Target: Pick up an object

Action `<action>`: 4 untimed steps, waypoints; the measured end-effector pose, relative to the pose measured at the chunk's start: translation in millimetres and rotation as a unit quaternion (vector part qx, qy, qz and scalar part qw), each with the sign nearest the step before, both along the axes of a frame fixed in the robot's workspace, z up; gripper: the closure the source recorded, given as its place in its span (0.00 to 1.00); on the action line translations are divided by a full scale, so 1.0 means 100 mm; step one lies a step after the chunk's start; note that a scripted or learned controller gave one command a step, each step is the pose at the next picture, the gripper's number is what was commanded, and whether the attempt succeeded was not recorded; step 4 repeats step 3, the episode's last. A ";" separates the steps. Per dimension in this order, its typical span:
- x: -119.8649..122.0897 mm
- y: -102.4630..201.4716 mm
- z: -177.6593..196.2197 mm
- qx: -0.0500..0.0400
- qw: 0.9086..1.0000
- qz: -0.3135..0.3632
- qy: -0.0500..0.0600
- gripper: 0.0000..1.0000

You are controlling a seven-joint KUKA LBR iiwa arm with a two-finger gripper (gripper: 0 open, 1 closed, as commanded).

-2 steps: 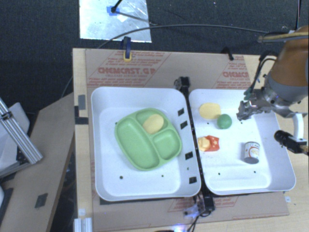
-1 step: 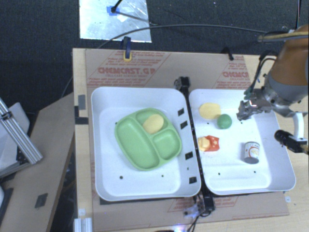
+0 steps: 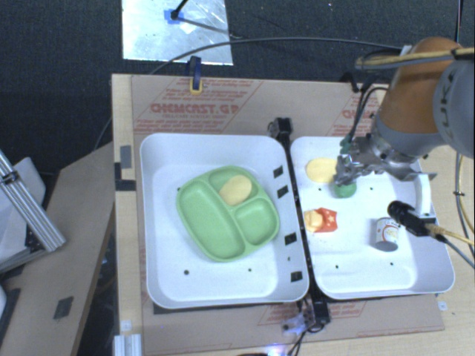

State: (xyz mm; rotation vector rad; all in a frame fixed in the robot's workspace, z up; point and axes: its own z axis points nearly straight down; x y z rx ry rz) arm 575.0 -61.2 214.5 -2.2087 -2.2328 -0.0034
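My gripper [image 3: 345, 175] hangs over the far left part of the right bin [image 3: 371, 280], right above a small green object [image 3: 345, 190] that peeks out under its fingertips. A flat yellow piece [image 3: 320, 170] lies just left of the gripper. A red and yellow packet [image 3: 320, 219] lies nearer the front, and a small can [image 3: 384, 233] stands to its right. Whether the fingers touch the green object is hidden by the gripper body.
The left bin [image 3: 171, 273] holds a green divided tray [image 3: 215, 232] with a yellow item [image 3: 236, 189] in its far compartment. A black divider [image 3: 293, 206] runs between the bins. A black part of the arm [image 3: 407, 217] reaches over the right bin near the can.
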 end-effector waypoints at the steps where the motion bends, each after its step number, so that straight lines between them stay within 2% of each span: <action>1: -0.06 0.53 -0.07 0.000 1.000 0.000 0.000 1.00; 3: -0.12 1.66 0.18 0.000 1.000 0.000 0.000 1.00; 4: -0.12 1.66 0.18 0.000 1.000 0.000 0.000 1.00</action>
